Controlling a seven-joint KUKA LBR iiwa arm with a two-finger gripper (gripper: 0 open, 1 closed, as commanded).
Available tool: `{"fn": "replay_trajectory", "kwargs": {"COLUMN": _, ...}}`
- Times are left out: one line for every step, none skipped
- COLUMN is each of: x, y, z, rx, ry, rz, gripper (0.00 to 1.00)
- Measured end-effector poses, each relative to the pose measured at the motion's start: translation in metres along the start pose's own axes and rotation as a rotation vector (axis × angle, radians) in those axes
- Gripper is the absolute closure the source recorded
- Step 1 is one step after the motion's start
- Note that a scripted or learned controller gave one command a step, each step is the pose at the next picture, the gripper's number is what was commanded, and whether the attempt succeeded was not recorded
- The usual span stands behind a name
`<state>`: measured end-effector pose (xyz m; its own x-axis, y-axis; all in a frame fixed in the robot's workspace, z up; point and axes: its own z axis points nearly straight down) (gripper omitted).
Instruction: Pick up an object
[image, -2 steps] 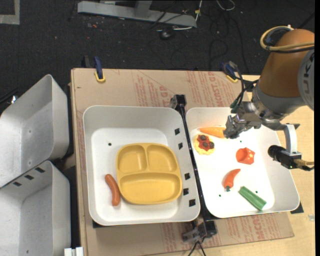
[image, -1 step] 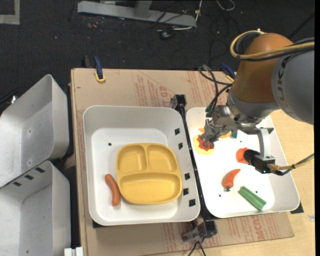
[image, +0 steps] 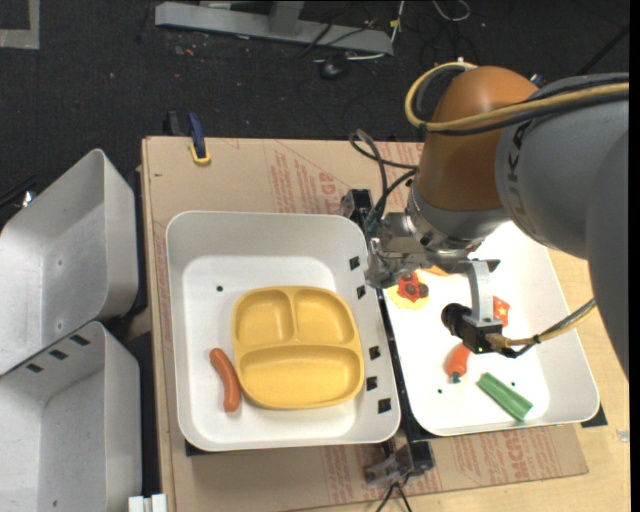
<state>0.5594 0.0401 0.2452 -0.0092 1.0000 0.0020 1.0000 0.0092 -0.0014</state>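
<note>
Gripper (image: 405, 272) sits over the far left corner of the right bin (image: 548, 340), close to the wall next to the left bin (image: 200, 300). Wide or narrow: cannot tell, the wrist covers it. A small red-orange piece (image: 410, 291) lies at its tip; contact not discernible. Farther out in the same bin: an orange chip (image: 500, 308), an orange carrot (image: 457, 362) and a green block (image: 503, 395), all apart. In the left bin, a yellow divided plate (image: 295, 345) with a sausage (image: 226, 378) just beside its left edge.
</note>
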Motion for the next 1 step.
{"fn": "replay_trajectory", "kwargs": {"x": 0.049, "y": 0.0041, "z": 0.0135, "rx": 0.001, "ry": -0.001, "rz": 0.001, "gripper": 1.0}}
